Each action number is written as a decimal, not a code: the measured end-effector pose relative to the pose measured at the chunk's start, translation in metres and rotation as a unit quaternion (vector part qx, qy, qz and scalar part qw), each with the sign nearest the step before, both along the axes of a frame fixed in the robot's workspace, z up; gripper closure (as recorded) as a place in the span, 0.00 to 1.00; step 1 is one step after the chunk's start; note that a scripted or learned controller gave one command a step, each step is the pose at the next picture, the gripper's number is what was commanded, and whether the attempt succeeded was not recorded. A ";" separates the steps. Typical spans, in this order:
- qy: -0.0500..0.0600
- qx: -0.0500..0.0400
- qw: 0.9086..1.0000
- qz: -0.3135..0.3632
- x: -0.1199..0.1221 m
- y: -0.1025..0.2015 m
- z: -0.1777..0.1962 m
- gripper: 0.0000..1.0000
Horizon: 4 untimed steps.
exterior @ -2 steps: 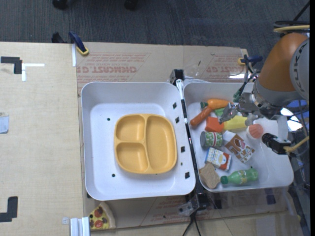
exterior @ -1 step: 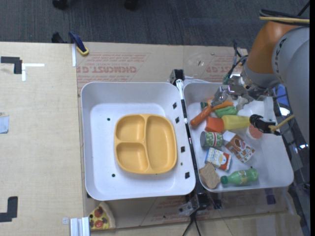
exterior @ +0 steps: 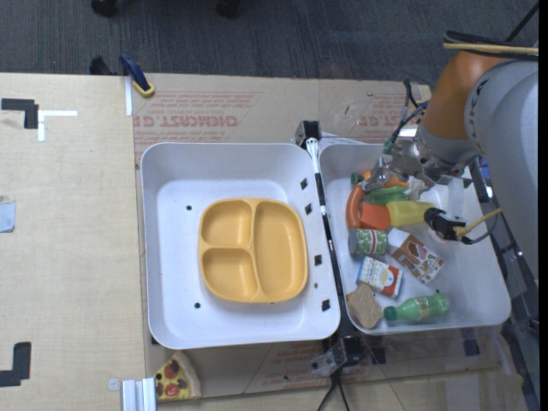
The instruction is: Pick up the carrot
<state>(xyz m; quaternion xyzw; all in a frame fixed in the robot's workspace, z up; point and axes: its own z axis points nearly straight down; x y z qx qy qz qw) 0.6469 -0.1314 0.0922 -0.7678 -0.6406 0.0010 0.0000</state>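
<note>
Reaching in from the right, the gripper [exterior: 387, 171] hangs over the far end of the right bin [exterior: 488, 311], just beside the upper tip of the one carrot [exterior: 353, 205], a smooth curved orange piece near that bin's left wall. How its grip stands cannot be told. One yellow three-compartment plate [exterior: 254, 250] sits in the left bin [exterior: 163, 229]; one green bottle [exterior: 417, 308] lies near the right bin's front wall.
</note>
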 end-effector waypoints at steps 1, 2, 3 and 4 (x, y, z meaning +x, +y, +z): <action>0.014 0.001 0.990 -0.142 0.006 0.004 -0.005 0.00; 0.014 -0.001 0.990 -0.140 0.006 0.004 0.003 1.00; 0.000 -0.001 0.978 -0.211 0.001 0.032 0.064 1.00; 0.000 -0.001 0.978 -0.211 0.001 0.032 0.064 0.00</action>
